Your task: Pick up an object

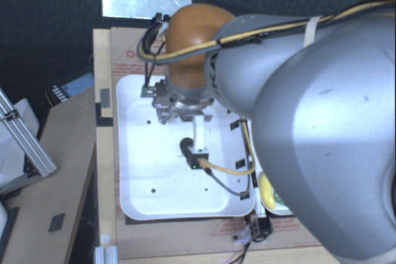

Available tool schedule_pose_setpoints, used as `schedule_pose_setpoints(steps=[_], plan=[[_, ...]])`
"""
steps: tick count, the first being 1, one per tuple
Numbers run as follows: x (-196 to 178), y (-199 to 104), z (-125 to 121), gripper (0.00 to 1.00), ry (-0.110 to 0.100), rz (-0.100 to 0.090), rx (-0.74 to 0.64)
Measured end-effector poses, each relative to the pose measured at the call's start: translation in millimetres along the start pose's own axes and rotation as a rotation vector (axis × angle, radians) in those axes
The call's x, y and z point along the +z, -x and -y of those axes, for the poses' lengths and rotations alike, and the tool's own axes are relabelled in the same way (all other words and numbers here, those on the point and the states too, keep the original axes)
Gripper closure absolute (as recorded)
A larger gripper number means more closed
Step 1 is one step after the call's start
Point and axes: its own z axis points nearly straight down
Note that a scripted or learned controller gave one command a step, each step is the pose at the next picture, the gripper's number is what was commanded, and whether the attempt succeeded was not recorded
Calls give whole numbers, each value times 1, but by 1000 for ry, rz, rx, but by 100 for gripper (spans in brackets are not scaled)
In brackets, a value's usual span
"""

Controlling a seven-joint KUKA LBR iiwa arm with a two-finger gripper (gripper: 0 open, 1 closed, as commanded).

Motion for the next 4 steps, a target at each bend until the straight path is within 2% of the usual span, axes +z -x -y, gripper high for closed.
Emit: schedule_pose_setpoints(steps=[1, 2, 3, 4], plan=[[48, -18, -75, 100, -7, 1, -7], [36, -19, -77, 100, -11, 1, -7], [73, 94, -77, 100, -15, 7, 6], [71, 86, -77, 0, -12, 2, -4]])
